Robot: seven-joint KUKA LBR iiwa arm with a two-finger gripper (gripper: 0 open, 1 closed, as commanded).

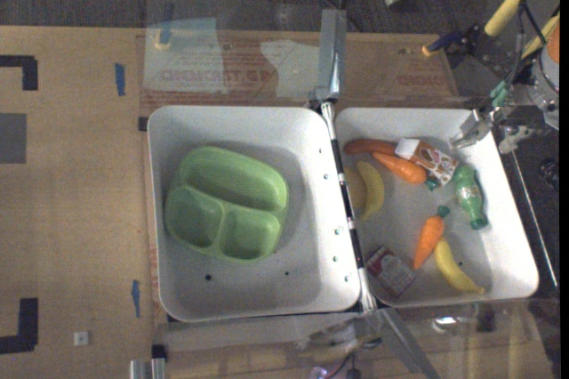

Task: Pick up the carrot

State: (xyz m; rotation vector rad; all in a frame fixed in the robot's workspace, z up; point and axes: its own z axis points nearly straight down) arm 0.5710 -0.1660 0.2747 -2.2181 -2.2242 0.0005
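Two shallow white bins sit side by side on the worktop (71,190), and the right bin (520,266) serves as the landmark for everything that matters. Inside it, a carrot (428,240) with a green top lies toward the bin's middle, tilted, its leafy end pointing to the far wall. Just beside its tip, nearer the front wall, rests a yellow banana (456,269). A second carrot (399,167) lies near the bin's far wall, touching a long orange-red vegetable (369,147) and a small juice carton (430,160). A green bottle (468,196) lies close to the bin's right wall. Another banana (372,188) lies along the bin's left wall, and a small red-and-white packet (388,270) sits in the front left corner.

Beyond the right bin's left wall, the left bin (178,133) holds a green divided tray (226,202).

Over the right bin's far right corner hangs the tool (487,121), well apart from the carrot in the middle. It has hold of nothing, and whether it is spread or closed cannot be told from this angle.
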